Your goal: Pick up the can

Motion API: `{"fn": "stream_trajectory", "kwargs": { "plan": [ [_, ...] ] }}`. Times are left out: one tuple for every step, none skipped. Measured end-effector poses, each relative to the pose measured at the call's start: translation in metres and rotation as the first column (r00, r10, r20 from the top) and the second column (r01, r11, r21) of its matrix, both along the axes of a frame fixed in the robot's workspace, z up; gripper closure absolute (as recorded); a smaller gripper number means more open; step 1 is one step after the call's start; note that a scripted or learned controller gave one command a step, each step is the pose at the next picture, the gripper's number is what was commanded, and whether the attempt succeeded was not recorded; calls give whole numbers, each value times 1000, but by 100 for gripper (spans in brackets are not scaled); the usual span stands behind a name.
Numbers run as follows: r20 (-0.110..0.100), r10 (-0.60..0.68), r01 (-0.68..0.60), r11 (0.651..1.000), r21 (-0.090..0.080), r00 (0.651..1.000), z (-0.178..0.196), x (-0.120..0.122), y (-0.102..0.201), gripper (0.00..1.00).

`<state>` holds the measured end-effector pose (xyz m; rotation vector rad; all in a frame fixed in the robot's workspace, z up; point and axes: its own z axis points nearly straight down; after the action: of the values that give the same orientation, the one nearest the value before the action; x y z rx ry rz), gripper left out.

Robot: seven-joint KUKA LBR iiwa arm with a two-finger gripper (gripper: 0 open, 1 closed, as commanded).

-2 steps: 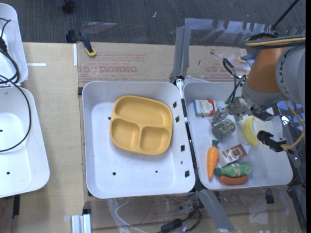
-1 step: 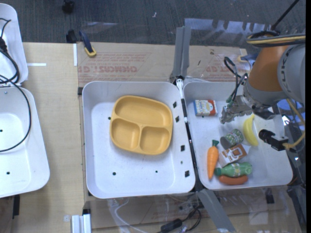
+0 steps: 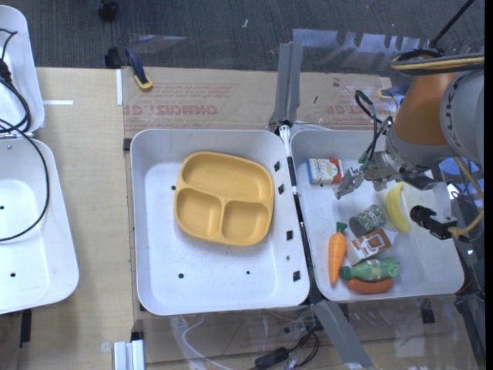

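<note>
My claw (image 3: 348,185) hangs over the right bin (image 3: 443,284), just past the little carton (image 3: 323,169). Can't tell how it's set from up here, and there's nothing in it. The can (image 3: 369,219) lies on its side mid-bin, beside the banana (image 3: 396,206), with the carrot (image 3: 337,256) and a bottle (image 3: 373,269) below it. A yellow tray (image 3: 224,197) sits in the left bin (image 3: 154,284)

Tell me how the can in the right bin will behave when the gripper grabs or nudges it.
The can lies on its side, so a nudge would probably roll it. Its round, smooth-looking wall may slip between fingers unless squeezed across the middle. The banana and a small carton sit close by, so it would likely bump them; the gripper hangs just above and left.
</note>
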<state>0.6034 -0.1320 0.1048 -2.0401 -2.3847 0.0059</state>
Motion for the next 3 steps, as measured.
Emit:
{"fn": "stream_trajectory", "kwargs": {
  "plan": [
    [0, -98, 98, 995, 1, 995, -15, -91, -12, 0],
    [-1, -103, 103, 995, 1, 995, -8, -91, -13, 100],
    [4, 149, -149, 989, 0, 989, -15, -10, -61, 100]
  ]
}}
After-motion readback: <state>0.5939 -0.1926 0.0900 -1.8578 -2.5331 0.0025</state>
